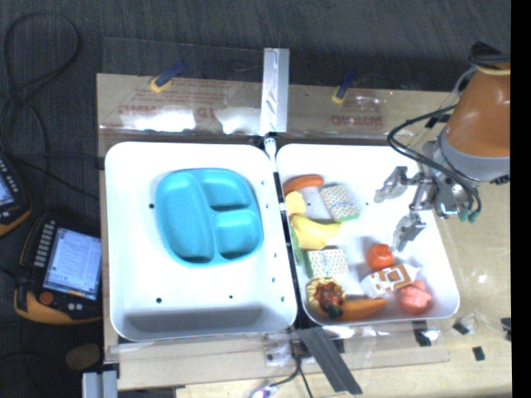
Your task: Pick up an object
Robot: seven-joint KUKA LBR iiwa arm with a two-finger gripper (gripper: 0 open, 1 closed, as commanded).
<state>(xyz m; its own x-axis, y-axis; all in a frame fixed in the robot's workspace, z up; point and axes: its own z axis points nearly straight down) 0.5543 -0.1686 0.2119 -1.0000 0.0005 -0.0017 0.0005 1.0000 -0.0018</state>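
Note:
My gripper [400, 206] hangs over the right side of the right bin [365, 160], its two fingers spread open with nothing between them. Just below its lower finger [408, 229] lies a small red-orange object [380, 256]. Along the bin's left side sit a yellow banana [312, 231], an orange-red item [303, 183], and two patterned blocks [340, 201] [328, 263]. Near the front edge lie a carrot-like piece [363, 308], a white and orange toy [388, 281] and a pink object [415, 297].
The left bin [133, 305] holds a blue divided tray [211, 214]. A centre wall [280, 222] separates the two bins. The arm's orange band [485, 114] sits at the right. Handheld devices [58, 268] lie off the bench at left.

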